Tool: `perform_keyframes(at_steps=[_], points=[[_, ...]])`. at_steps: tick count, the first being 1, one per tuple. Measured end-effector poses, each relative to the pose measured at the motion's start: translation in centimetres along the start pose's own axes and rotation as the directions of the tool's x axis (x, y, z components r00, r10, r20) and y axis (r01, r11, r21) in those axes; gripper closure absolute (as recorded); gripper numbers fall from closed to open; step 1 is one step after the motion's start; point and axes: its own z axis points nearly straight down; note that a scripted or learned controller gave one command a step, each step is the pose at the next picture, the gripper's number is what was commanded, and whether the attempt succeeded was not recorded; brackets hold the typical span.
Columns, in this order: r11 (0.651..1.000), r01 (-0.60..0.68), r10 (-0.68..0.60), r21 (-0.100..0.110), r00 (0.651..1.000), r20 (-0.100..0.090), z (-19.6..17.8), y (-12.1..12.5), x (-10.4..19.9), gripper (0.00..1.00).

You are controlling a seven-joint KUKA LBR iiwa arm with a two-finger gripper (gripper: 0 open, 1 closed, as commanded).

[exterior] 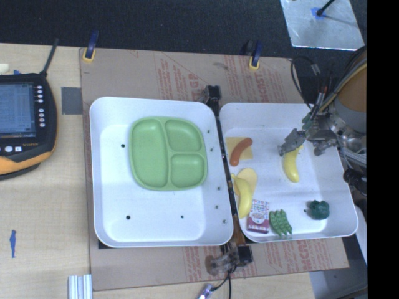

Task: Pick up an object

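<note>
In the right bin lie a yellow banana, a hot dog, a pale yellow fruit, a small red and white carton, a green pea pod and a dark green broccoli piece. My gripper comes in from the right and hovers over the banana's upper end. Its fingers are spread apart, open, with nothing clamped between them. A green divided plate rests in the left bin.
A teach pendant sits on the bench at the far left. Cables hang behind the arm at the upper right. The two bins meet at a dark centre divider. Clamps hold the cardboard sheet at its far edge.
</note>
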Motion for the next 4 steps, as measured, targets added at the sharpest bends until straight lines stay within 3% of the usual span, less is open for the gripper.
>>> perform_keyframes(at_steps=[1,2,3,4], points=[[1.000,0.000,0.000,0.002,1.000,0.001,9.4,2.1,-3.9,0.00],[1.000,0.001,-0.001,0.002,1.000,0.003,8.3,2.2,-4.0,1.00],[1.000,0.001,-0.001,0.002,1.000,0.003,8.3,2.2,-4.0,0.00],[1.000,-0.001,0.001,0.001,1.000,0.001,11.1,2.6,-5.2,0.00]])
